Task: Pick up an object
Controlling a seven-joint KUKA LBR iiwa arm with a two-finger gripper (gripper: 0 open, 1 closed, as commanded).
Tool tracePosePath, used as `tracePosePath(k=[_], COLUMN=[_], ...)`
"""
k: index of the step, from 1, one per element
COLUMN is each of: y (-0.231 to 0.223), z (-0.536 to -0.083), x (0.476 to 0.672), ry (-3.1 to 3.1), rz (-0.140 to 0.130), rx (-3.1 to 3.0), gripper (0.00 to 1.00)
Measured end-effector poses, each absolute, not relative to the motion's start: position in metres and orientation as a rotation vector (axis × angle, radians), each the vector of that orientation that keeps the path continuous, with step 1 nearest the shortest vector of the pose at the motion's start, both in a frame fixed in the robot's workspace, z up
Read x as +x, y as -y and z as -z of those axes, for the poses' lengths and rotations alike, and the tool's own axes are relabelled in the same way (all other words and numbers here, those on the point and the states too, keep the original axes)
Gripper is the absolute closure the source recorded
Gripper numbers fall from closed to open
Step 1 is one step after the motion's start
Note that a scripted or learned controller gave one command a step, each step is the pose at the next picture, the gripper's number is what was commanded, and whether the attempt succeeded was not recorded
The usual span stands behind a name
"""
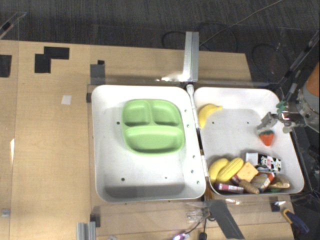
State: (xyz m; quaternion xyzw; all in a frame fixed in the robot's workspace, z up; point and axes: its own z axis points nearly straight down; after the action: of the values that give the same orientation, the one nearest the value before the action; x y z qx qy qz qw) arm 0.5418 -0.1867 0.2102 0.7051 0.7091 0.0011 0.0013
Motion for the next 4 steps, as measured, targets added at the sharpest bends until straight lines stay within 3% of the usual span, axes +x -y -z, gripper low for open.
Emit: tracePosePath(k=[1, 2, 3, 4], y=[0.148, 0.187, 0.115, 0.128], z=[-0.104, -0.091, -0.091, -0.111], x=[0.578, 0.518, 0.591, 0.63], ry=[-2.343, -2.356, -2.525, -2.412], rz=[-0.004, -0.011, -0.017, -0.008], rx=[2.089, 2.057, 1.846, 2.001], gripper=[0.0, 0.0, 0.0, 0.0])
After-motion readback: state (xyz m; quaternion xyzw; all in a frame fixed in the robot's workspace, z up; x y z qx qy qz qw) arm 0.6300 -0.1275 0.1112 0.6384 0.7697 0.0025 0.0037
